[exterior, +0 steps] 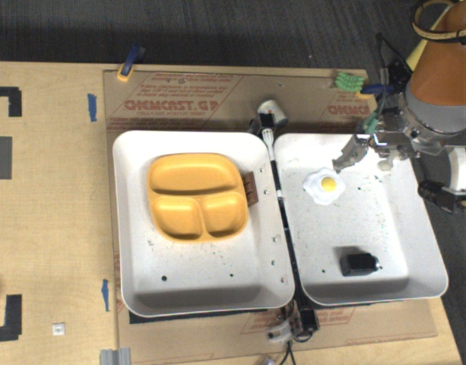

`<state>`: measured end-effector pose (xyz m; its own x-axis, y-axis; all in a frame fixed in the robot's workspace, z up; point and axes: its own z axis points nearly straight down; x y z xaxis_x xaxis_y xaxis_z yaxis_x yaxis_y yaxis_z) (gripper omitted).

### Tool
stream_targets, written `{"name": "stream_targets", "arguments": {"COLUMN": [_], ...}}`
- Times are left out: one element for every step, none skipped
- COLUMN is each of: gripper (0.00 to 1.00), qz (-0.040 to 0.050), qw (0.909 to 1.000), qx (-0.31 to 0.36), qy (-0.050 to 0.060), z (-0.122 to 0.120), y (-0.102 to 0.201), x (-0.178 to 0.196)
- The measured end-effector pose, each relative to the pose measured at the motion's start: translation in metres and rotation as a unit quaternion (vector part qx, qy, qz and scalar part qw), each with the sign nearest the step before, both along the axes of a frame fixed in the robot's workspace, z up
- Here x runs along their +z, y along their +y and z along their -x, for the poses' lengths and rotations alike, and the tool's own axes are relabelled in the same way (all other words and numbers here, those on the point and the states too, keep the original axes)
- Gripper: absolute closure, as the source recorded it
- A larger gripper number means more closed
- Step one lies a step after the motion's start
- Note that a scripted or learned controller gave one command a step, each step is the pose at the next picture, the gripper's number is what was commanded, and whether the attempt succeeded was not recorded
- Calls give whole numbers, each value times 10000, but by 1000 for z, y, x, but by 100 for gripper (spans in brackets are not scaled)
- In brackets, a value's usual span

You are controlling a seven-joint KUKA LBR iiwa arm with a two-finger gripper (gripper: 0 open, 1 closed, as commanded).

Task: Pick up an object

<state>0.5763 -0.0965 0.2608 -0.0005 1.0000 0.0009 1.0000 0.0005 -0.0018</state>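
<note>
A toy fried egg (324, 186) lies in the back half of the right bin (415, 226). A small black block (359, 263) rests near that bin's front. My gripper (365, 160) hangs over the right bin's back edge, just up and to the right of the egg. It is open, with one finger (347, 157) slanting toward the egg and nothing between the two. In the left bin (134, 226) sits a yellow divided tray (197, 196), with a small brown piece (248, 188) against its right side.
A ridge (280, 219) separates the two bins. The arm's orange band (443, 63) and grey wrist fill the upper right. Cables and a green clamp (348, 81) sit behind the right bin. A blue clamp (129, 63) holds the cardboard at the back left.
</note>
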Motion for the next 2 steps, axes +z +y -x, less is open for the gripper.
{"name": "stream_targets", "arguments": {"gripper": [0, 0], "qz": [3, -3], "qw": [9986, 9926], "qx": [526, 1212], "qy": [-7, -1], "z": [22, 96], "y": [4, -9], "x": [-110, -167]}}
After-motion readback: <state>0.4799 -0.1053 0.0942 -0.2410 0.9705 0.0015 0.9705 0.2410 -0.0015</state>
